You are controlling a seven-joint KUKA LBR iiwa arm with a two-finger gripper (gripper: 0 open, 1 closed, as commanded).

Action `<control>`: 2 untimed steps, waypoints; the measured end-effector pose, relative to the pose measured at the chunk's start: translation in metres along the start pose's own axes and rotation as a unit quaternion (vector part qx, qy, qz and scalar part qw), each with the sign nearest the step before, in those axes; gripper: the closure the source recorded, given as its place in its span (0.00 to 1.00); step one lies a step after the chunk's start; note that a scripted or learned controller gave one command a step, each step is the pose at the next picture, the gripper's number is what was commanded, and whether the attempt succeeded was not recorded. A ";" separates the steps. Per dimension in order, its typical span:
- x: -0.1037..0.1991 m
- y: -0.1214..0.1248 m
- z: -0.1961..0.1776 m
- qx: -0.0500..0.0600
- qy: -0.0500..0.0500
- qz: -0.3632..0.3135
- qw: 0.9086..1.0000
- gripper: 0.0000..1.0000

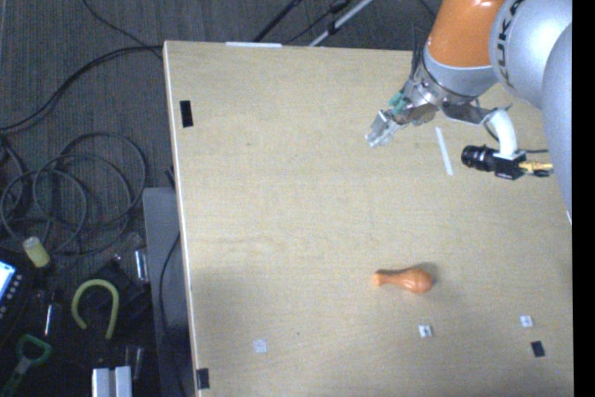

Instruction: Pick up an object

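On the near part of the wooden worktop (279, 228), toward its right side, lies an orange pear-shaped object (406, 280), its narrow neck pointing left and its fatter end to the right. It rests flat on the bare board, touching nothing. A few small markers sit near the near edge: a pale square (425, 330) just below the orange object, another pale square (526, 322) further right, and a dark tab (537, 349) beside that one.

Further back, the arm (521, 23) reaches in from the right, over the far right part of the worktop. Its orange band (469, 19) curves above the wrist, and the grey body runs off toward the right edge. The wrist tilts down and to the left, so the gripper (381, 131) points toward the middle of the board. It hangs well apart from the orange object, with nothing between its fingers; whether they are spread or closed cannot be told at this size. A black cylindrical fitting (493, 160) projects from the wrist on the right. A thin white strip (444, 151) lies on the board just beside the wrist.

A black tab (187, 113) marks the left edge near the far corner.
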State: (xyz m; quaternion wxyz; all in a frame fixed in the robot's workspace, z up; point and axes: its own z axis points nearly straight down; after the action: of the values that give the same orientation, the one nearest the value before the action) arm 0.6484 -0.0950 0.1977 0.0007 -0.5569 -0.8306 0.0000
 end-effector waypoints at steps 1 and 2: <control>-0.006 0.019 0.003 0.001 -0.001 0.229 0.973 1.00; -0.029 -0.058 -0.044 0.001 -0.002 0.175 0.984 1.00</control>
State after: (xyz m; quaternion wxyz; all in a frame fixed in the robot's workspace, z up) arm 0.6055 -0.1440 0.2413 -0.0004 -0.6940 -0.7200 0.0017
